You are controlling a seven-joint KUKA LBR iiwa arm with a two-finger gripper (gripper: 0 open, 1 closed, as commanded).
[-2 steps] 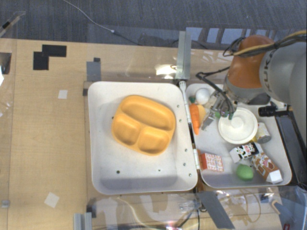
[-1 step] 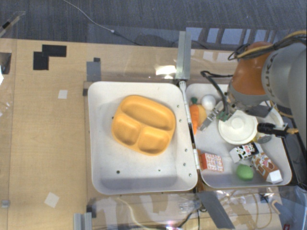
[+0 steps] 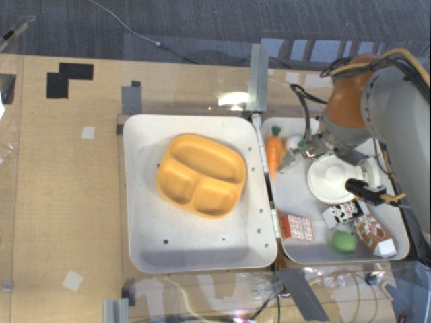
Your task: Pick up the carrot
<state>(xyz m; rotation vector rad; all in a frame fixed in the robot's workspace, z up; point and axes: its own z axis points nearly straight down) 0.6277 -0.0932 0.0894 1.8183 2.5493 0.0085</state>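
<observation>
The carrot (image 3: 273,153) is orange with a green top and lies lengthwise against the left wall of the right bin (image 3: 291,200), near its far end. My gripper (image 3: 293,157) reaches in from the right and hangs low, just right of the carrot and close beside it. Nothing shows between its tips. The grey arm with its orange band (image 3: 349,99) rises behind it over the bin's far right corner.
A yellow divided plate (image 3: 201,175) sits in the left bin (image 3: 141,247). The right bin also holds a white round dish (image 3: 331,179), a red packet (image 3: 296,227), a green ball (image 3: 344,241), a black-and-white carton (image 3: 342,213) and a brown box (image 3: 372,234).
</observation>
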